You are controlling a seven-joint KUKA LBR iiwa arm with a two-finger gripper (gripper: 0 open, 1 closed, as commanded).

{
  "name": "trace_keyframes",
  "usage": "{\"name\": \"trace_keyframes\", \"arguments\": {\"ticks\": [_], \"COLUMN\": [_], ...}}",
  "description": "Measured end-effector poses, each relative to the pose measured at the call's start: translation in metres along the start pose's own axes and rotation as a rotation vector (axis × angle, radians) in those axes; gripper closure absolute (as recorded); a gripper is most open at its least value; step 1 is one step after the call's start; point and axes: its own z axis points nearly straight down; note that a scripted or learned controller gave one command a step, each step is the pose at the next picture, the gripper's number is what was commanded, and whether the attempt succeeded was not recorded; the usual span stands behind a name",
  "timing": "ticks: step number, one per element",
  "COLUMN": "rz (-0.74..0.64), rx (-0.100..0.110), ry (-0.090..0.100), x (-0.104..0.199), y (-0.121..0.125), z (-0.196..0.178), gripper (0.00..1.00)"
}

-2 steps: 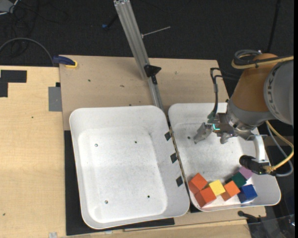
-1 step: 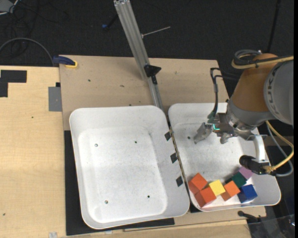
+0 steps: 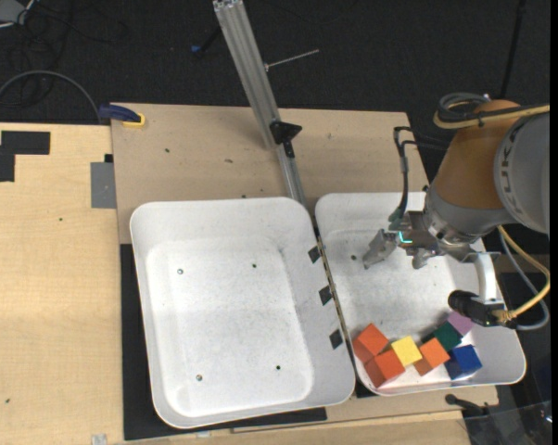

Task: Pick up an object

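Note:
Several coloured blocks lie bunched in the near corner of the right bin [image 3: 353, 216]: an orange-red one [image 3: 372, 338], a red one [image 3: 386, 368], a yellow one [image 3: 406, 350], an orange one [image 3: 434, 353], a green one [image 3: 446, 335], a purple one [image 3: 460, 323] and a blue one [image 3: 464, 362]. My gripper [image 3: 399, 251] hangs over the middle of that bin, farther back than the blocks and apart from them. It is open, its two fingers spread, and nothing sits between them.
The left bin [image 3: 168, 221] sits beside the right one, with black clips [image 3: 324, 294] along their shared edge. A slanted aluminium rail [image 3: 258, 86] rises behind the bins. A black cable connector [image 3: 469, 306] hangs near the purple block.

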Motion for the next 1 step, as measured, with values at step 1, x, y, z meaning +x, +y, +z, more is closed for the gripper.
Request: {"name": "trace_keyframes", "arguments": {"ticks": [1], "rz": [0.000], "rx": [0.000], "ry": [0.000], "x": [0.0000], "y": [0.0000], "z": [0.0000], "gripper": [0.00]}}
